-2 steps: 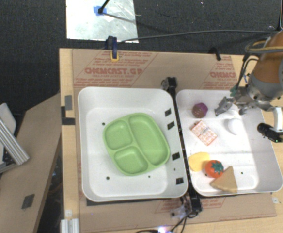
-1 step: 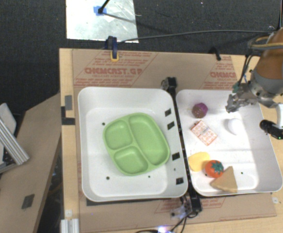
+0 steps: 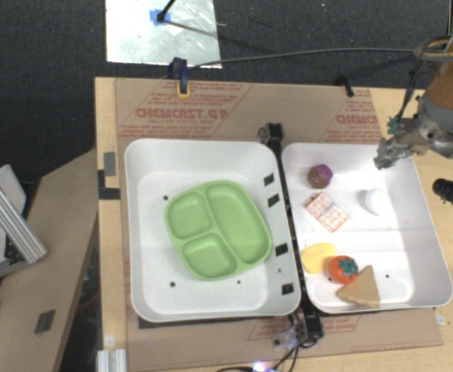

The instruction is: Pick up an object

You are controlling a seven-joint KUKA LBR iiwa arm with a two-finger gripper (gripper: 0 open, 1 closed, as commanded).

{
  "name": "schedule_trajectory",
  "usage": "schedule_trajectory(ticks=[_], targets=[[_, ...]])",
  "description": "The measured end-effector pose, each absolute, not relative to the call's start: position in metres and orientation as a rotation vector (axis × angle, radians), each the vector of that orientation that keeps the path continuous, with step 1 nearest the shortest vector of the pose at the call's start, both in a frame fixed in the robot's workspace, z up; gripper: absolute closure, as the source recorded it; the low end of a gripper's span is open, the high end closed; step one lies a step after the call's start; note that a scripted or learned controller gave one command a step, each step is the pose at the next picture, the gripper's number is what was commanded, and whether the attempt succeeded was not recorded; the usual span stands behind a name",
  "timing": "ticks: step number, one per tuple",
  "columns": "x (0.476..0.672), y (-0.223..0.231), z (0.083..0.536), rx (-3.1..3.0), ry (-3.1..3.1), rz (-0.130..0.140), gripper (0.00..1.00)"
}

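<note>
The right bin (image 3: 420, 231) holds several objects: a dark purple ball (image 3: 319, 176), a pink checkered packet (image 3: 326, 211), a white egg-like piece (image 3: 372, 201), a yellow piece (image 3: 317, 256), a red tomato with a green top (image 3: 342, 268) and a tan wedge (image 3: 360, 289). My gripper (image 3: 387, 155) hangs over the far right corner of that bin, above and to the right of the white piece. Nothing shows between its fingertips.
The left bin (image 3: 145, 208) holds a green three-compartment plate (image 3: 217, 229). Black clips (image 3: 277, 208) line the seam between the bins. A cable (image 3: 319, 53) runs across the back, above a metal sheet (image 3: 162, 22).
</note>
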State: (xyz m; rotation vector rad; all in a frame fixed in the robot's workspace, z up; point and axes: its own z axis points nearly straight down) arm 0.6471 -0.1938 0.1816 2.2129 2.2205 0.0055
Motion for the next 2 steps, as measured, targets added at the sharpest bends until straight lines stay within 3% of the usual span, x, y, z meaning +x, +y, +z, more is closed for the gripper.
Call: schedule_trajectory(ticks=[1,2], targets=[[0.649,-0.194,0.209,2.211,2.224,0.005,1.0],[0.639,-0.138,0.206,2.211,2.232,0.004,1.0]])
